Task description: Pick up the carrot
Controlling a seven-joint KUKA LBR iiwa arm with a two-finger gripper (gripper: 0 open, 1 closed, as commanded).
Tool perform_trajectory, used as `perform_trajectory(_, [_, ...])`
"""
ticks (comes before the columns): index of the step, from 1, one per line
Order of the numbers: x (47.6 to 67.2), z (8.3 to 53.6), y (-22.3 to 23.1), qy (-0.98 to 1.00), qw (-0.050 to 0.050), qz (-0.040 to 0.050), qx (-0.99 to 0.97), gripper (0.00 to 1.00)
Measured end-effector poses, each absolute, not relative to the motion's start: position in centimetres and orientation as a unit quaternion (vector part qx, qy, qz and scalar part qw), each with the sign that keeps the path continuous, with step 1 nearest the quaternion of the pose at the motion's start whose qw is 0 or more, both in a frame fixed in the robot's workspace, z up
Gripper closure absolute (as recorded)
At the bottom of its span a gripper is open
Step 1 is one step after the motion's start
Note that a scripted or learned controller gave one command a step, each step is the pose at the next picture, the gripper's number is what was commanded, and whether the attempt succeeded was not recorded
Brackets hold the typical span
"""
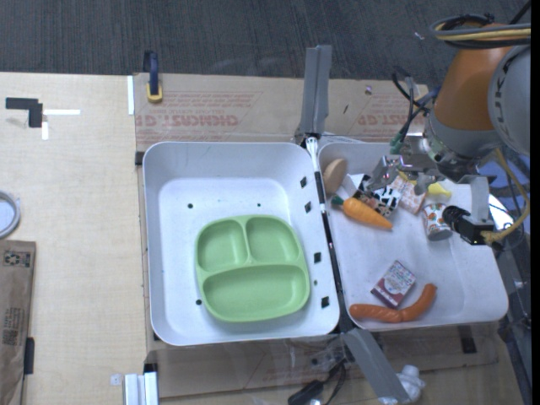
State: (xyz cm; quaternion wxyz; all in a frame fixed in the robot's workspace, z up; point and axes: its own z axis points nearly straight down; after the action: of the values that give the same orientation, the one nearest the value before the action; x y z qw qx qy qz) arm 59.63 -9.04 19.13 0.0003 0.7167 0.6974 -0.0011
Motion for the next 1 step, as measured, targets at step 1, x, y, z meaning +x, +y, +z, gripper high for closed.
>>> perform_trajectory(1, [62.93,10.38,-10.65,0.77,0.001,-0.0007,0.638,0.0])
